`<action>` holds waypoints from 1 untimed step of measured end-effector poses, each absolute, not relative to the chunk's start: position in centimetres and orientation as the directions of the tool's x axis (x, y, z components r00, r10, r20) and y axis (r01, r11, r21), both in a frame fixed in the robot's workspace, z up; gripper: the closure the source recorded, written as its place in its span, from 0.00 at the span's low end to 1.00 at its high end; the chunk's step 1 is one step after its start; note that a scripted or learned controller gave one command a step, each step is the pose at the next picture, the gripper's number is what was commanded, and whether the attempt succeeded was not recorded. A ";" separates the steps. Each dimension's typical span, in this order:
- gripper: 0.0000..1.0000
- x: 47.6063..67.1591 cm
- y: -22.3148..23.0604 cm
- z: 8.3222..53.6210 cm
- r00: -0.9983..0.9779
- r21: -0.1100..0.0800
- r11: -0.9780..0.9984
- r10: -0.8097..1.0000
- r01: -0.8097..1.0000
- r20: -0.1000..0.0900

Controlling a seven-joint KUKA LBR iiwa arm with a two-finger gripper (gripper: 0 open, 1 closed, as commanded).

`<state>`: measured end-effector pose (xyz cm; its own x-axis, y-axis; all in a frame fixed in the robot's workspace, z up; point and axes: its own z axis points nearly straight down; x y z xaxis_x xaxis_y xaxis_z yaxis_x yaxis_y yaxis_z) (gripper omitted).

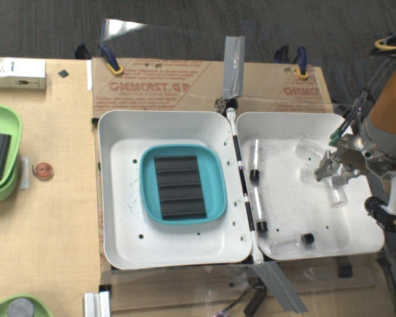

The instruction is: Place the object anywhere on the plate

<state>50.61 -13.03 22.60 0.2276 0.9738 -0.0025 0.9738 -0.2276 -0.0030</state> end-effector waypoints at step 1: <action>1.00 50.2 -5.9 20.7 0.184 -0.005 -0.184 0.983 0.983 -0.002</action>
<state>50.23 -5.86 20.75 0.1841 0.9829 -0.0017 0.9829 -0.1841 -0.0045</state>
